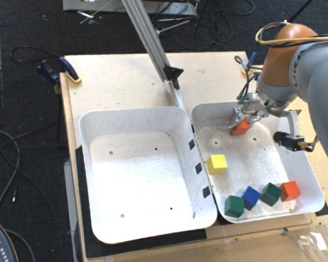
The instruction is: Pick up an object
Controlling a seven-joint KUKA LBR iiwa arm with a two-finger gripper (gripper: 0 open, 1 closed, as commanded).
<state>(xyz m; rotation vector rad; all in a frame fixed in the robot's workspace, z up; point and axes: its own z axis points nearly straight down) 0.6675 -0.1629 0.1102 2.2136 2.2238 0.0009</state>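
Nearest the camera, a row of blocks (262,196) lies at the right bin's (300,163) five o'clock, while at its twelve the gripper (243,120) seems clamped on an orange block (240,127), whose shallow corner hold could slip.

Right bin (300,163): one block (216,163) near its left wall; four blocks (262,196) in a row along front edge.

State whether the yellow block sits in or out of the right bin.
In. The yellow block rests on the right bin's floor, near its left wall.
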